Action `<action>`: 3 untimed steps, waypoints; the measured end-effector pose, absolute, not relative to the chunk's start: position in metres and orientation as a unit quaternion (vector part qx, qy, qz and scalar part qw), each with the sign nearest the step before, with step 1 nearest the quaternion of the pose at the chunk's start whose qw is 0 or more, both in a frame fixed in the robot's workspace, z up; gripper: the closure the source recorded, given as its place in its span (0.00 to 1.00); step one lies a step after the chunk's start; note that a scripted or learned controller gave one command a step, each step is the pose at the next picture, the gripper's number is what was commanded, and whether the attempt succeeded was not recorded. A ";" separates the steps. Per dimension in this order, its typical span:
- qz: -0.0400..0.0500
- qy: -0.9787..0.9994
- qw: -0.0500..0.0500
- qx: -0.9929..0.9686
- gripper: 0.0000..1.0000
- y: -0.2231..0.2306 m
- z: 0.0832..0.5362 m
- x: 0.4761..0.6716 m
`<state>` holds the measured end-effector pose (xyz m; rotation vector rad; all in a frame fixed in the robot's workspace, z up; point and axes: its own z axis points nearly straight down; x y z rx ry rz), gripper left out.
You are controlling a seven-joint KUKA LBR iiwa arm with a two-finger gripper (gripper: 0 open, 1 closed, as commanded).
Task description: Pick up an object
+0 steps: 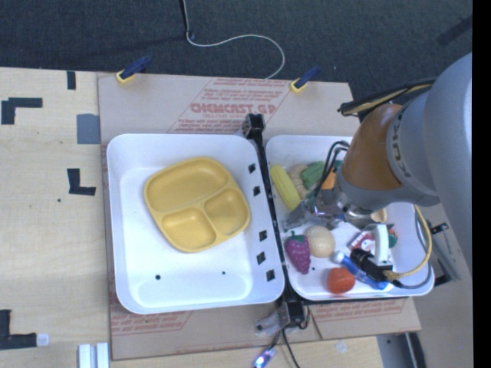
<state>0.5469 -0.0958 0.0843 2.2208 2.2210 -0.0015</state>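
Jo: Wood bench [46, 205], cardboard sheet [222, 106] on top, two white bins side by side. Left bin [123, 228] has a yellow three-compartment plate [198, 204], smooth moulded plastic. All the pickable clutter is in the right bin [347, 296].

Sam: Where's the gripper [305, 215]?

Jo: Low in the right bin, near its left wall, between the corn cob [285, 188] and the pale round piece [321, 242]. Can't tell how far open it is, and I see nothing held. The wrist hides the tip.

Sam: Best target?

Jo: My call is the corn cob. It's long and ridged, so grip it across the short axis. It lies close to the bin wall, so come straight down to avoid clipping the rim.

Sam: Alternatives?

Jo: The purple grape bunch [298, 252] is knobbly and should give decent purchase. The pale piece is touching it, or nearly, and looks smooth and rounded, so it's likely to squirt out. The red tomato [341, 280] near the front rim carries the same risk. A green piece [312, 174] sits at the back, partly hidden by the arm.

Sam: Watch for?

Jo: Crowding. Closing on one item may drag its neighbour along.
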 end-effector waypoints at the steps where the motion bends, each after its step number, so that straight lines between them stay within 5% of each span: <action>1: 0.003 0.709 0.002 0.705 0.00 -0.053 0.215 0.538; 2: -0.003 0.709 -0.005 0.705 0.00 0.000 0.181 0.481; 3: -0.004 0.708 -0.004 0.706 1.00 -0.003 0.191 0.483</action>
